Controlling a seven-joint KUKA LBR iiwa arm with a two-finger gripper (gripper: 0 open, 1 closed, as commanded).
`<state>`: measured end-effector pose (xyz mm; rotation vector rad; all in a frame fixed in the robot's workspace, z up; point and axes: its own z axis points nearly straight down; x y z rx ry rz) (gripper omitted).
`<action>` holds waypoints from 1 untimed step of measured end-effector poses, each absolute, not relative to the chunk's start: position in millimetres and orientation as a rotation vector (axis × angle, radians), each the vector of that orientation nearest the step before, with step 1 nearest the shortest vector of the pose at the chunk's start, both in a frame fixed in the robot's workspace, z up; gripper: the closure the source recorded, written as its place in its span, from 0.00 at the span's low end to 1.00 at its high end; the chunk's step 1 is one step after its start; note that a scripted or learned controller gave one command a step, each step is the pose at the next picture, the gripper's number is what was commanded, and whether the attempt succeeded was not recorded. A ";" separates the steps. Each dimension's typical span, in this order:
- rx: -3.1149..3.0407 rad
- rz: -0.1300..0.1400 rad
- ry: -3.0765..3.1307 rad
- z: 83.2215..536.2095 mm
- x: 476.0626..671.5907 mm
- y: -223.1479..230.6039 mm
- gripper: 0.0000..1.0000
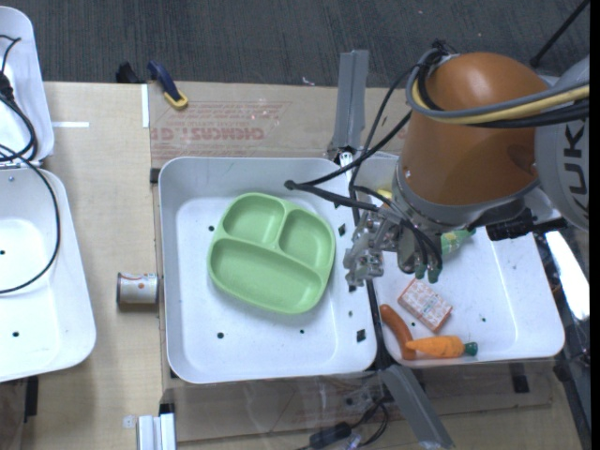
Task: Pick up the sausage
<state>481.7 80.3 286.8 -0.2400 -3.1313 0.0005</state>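
Sausage (393, 321) in right bin (525, 331)

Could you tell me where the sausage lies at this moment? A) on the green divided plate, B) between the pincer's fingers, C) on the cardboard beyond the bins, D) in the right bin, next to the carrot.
D: the sausage lies on the right bin's floor, touching the carrot, below the pincer.

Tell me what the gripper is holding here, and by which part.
Nothing visibly held: the gripper hovers above the bins' shared edge, apart from the sausage.
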 end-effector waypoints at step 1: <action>-0.389 0.000 -3.121 335.6 479.3 26.8 1.00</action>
